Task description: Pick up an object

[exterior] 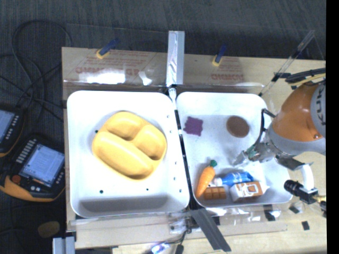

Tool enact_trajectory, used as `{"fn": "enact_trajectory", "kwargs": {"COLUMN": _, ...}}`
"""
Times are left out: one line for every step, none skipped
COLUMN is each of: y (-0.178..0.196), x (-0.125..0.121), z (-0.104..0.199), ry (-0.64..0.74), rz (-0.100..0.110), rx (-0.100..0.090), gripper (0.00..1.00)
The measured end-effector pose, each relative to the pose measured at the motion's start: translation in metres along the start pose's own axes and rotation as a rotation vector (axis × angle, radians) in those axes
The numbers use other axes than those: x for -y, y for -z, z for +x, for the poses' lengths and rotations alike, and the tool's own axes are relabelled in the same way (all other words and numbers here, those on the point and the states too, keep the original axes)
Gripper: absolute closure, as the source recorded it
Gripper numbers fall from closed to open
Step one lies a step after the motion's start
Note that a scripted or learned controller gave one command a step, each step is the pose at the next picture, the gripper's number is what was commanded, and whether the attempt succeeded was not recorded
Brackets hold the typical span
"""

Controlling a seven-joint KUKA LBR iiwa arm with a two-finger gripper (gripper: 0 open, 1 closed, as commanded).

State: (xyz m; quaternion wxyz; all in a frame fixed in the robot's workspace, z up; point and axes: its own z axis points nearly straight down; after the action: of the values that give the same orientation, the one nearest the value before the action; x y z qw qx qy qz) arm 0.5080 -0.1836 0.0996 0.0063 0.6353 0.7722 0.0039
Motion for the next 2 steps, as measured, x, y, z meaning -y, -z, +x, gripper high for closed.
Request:
{"fn": "enact_trajectory", "kwargs": {"y": 0.0, "x": 0.0, "z": 0.0, "ry": 0.0, "rz": 0.0, "rx": 0.0, "gripper": 0.0}}
{"fn": "enact_trajectory", "kwargs": {"y": 0.04, "x": -0.047, "z": 0.04, "ry": 0.124, "rz": 0.015, "rx": -0.007, "gripper": 0.0}}
